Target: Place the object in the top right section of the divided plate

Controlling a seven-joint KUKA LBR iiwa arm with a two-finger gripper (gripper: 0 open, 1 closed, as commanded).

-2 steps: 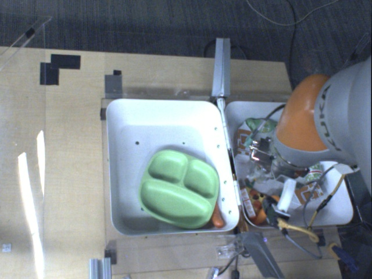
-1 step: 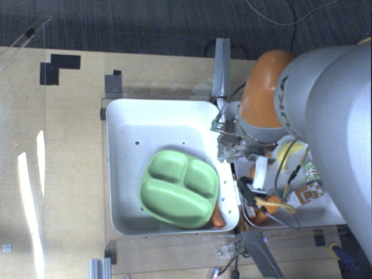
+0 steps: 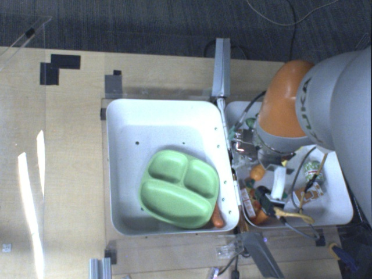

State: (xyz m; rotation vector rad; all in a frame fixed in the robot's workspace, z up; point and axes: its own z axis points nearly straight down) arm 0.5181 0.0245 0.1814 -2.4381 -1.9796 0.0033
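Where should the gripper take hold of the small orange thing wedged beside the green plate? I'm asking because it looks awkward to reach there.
Judging from this view, grip the orange thing at its exposed end, coming straight down. It lies jammed between the green divided plate and the left bin's right wall, so the fingers would probably fit best along that gap, not across it. Its shape is partly hidden, so this is tentative.

The green divided plastic plate [image 3: 179,189] looks smooth and a little shiny. The left white plastic bin [image 3: 163,121] looks smooth and matt. The pale wooden bench [image 3: 64,173] looks smooth.
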